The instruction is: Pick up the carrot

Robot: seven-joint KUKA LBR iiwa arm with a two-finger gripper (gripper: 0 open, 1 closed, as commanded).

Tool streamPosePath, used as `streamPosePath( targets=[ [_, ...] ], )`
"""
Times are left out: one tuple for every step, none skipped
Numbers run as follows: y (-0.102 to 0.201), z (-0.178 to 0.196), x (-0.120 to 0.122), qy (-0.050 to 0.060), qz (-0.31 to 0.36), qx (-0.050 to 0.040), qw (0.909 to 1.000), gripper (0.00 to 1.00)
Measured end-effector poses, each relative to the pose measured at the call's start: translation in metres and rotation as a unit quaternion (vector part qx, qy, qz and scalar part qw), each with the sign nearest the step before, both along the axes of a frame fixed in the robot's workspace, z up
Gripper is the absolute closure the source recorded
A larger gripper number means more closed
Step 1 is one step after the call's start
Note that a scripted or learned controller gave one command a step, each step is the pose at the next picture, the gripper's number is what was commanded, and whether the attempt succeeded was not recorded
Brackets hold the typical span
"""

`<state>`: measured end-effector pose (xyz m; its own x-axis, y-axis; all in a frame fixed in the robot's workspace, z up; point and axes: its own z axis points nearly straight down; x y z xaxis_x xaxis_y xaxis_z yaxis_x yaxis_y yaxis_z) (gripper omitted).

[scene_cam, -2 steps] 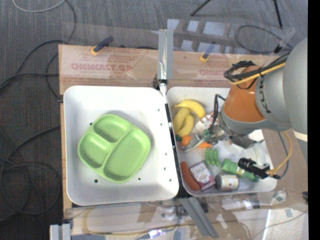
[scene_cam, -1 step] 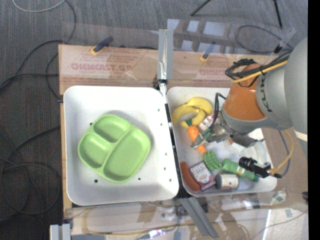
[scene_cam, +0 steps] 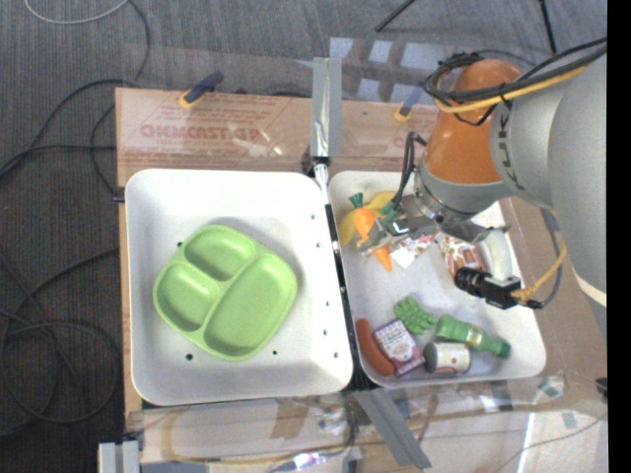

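Orange and small, the carrot (scene_cam: 363, 221) lies in the right bin (scene_cam: 527, 348) near its far left corner, beside a yellow toy (scene_cam: 380, 201). Just beside it the claw (scene_cam: 396, 230) sits low in the bin; whether it is clenched or released cannot be told. A green divided plate (scene_cam: 228, 292) rests in the left bin (scene_cam: 148, 195).

Cardboard sheet (scene_cam: 212, 131) behind the bins: faint red print, reversed, not clearly legible.
Small packet (scene_cam: 394, 340) label: too small to read.
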<state>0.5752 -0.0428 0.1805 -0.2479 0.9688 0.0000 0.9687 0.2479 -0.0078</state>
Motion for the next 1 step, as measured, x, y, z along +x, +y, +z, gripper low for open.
streamPosePath(
  targets=[
    [-0.0087,0.0500,0.0251,-0.001,-0.030,-0.0010,0.9996,1.00]
  ],
)
